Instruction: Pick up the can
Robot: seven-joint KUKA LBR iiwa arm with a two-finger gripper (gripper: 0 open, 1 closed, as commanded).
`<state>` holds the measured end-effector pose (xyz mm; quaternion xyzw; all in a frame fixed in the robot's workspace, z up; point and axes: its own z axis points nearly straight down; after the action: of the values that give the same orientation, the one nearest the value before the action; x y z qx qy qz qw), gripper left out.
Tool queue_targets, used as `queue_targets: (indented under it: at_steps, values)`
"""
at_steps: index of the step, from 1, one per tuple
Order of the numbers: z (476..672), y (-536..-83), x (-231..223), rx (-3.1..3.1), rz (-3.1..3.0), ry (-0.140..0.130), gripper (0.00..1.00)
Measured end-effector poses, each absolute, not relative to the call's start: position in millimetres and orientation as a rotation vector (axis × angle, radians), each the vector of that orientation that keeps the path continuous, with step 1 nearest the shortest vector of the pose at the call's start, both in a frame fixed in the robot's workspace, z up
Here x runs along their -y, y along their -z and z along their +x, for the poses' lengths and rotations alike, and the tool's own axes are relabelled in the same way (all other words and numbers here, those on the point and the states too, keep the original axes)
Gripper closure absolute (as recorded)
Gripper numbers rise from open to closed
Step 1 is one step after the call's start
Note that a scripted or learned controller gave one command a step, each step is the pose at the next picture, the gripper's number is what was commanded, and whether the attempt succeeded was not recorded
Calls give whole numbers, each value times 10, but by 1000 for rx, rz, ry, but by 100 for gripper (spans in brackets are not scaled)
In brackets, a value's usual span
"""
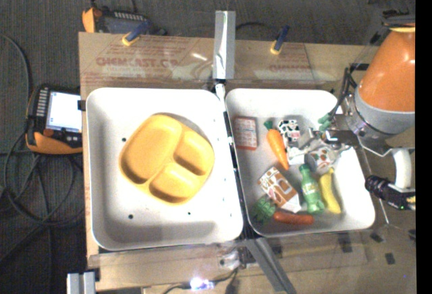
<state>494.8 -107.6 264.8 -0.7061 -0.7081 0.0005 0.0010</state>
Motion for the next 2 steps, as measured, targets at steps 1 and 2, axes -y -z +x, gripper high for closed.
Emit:
queue_targets:
  at_steps: [1,2]
  values:
    - [5257,-2914,285,2372,-2058,-1,0]
    - [5322,-3281,1199,2428,-2000,0,0]
